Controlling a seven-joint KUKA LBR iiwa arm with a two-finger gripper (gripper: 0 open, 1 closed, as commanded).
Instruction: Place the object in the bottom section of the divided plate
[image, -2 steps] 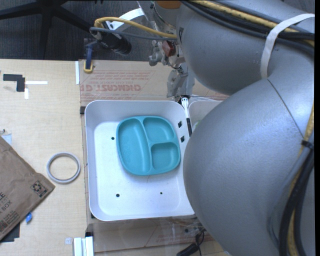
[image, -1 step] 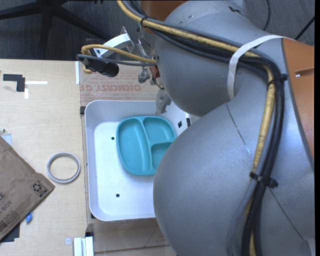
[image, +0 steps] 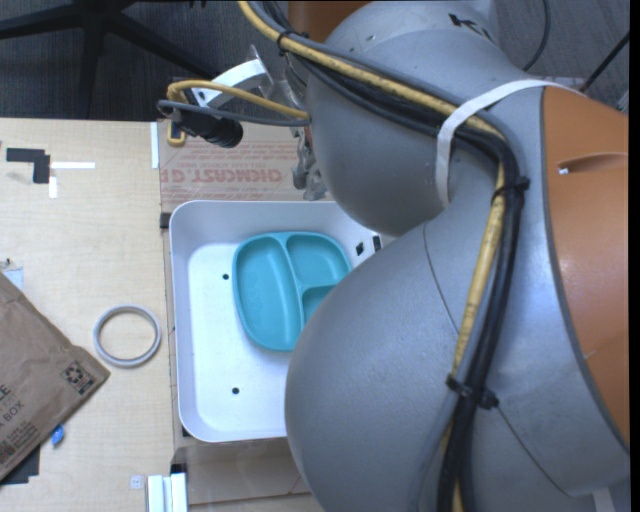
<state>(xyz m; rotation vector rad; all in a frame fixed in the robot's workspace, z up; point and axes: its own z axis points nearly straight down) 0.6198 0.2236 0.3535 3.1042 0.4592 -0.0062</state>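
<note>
Camera view: grey arm (image: 420, 300) bulk covers part of teal divided plastic plate (image: 275, 290) in white bin (image: 200, 400). Gripper state: cannot tell. Risk: drop lands in wrong section.

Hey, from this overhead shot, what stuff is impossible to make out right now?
- Divided plate: its right part lies behind the grey arm in the camera view, so the sections there are hidden.
- White bin: its right side is covered by the same arm.
- Brown cardboard: cut off by the left edge; its print is too partial to read.
</note>
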